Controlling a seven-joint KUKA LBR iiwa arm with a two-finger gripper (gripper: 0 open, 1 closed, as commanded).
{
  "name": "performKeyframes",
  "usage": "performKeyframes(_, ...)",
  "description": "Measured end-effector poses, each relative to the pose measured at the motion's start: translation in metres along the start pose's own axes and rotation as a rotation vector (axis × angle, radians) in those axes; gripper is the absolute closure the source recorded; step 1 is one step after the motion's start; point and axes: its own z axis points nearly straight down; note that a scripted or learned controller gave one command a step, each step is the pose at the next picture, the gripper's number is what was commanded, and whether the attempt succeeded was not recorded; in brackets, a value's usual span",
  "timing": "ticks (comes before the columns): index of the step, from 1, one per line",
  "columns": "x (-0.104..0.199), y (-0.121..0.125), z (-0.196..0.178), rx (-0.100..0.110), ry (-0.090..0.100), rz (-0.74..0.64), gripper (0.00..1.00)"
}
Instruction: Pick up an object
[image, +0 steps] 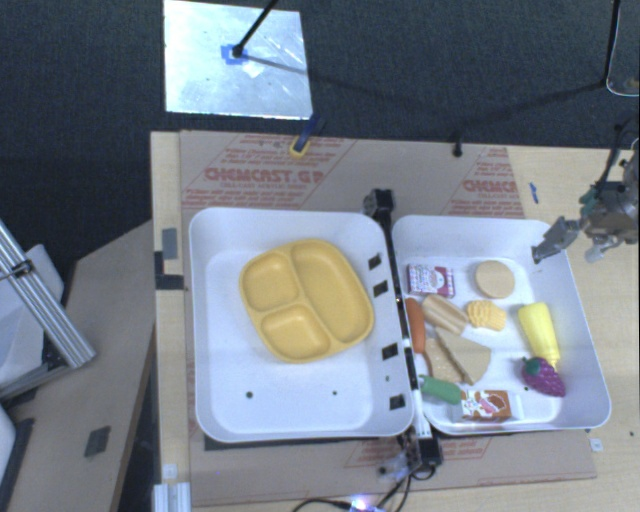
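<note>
My gripper (574, 248) hangs over the far right rim of the right bin (590, 330), open, with nothing between its fingers. Below it in that bin lie several toy foods: a round tan biscuit (494, 279), a red and white packet (430, 278), a yellow crinkled piece (487, 315), a yellow corn cob (538, 331), purple grapes (544, 377), an orange carrot (415, 326), a tan bread slice (465, 358), a green piece (441, 390) and an orange packet (487, 405). The biscuit is the closest, down and to the left of the gripper.
The left bin (215, 330) holds a yellow divided plate (305, 298). A black clip strip (392, 300) runs between the two bins. A shiny metal sheet (238, 58) lies on the dark floor beyond the bench. Aluminium framing (40, 310) stands at the left.
</note>
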Motion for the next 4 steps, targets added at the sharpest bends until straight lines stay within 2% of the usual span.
performKeyframes(1,0.001,0.002,-0.007,-0.012,-0.003,-0.003,0.00)
performKeyframes(3,0.007,0.012,0.077,-0.009,-0.002,-0.005,0.00)
performKeyframes(4,0.011,0.006,0.135,-0.008,-0.001,-0.002,0.00)
